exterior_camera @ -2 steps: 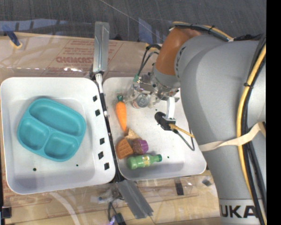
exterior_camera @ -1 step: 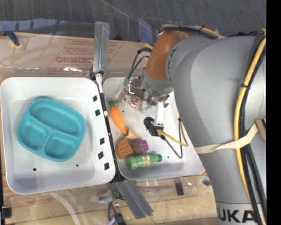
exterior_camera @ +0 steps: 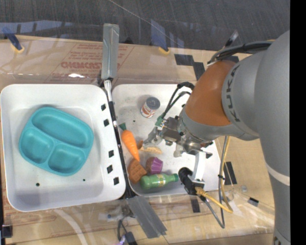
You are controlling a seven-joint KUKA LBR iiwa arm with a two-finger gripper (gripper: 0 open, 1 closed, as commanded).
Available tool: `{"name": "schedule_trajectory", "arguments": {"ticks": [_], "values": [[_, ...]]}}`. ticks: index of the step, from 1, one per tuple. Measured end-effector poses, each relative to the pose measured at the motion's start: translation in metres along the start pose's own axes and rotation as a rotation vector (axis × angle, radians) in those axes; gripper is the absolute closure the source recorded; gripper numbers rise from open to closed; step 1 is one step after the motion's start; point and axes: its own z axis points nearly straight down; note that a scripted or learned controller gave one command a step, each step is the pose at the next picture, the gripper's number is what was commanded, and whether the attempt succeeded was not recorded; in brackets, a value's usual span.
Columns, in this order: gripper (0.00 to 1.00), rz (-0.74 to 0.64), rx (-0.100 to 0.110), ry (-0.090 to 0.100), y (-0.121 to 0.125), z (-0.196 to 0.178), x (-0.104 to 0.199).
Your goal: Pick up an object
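the claw point(exterior_camera: 155, 137) hangs low in the right bin point(exterior_camera: 135, 98), poised over a pale piece point(exterior_camera: 152, 149) just beside the carrot point(exterior_camera: 130, 143), probably its target. whether it is open or gripping anything, i cannot tell.

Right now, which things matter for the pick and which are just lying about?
In play: gripper; in the right bin, carrot, green bottle, purple toy, brown waffle, small can.
Lying about: teal divided plate in the left bin.
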Motion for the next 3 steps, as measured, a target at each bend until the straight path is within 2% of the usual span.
{"name": "schedule_trajectory", "arguments": {"ticks": [1, 2, 3], "values": [[0.00, -0.213, 0.000, 0.002, 0.061, 0.100, -0.030], [0.00, -0.281, -0.003, 0.001, 0.020, 0.100, -0.054], [1.00, -0.286, -0.001, 0.001, 0.021, 0.091, -0.053]]}}
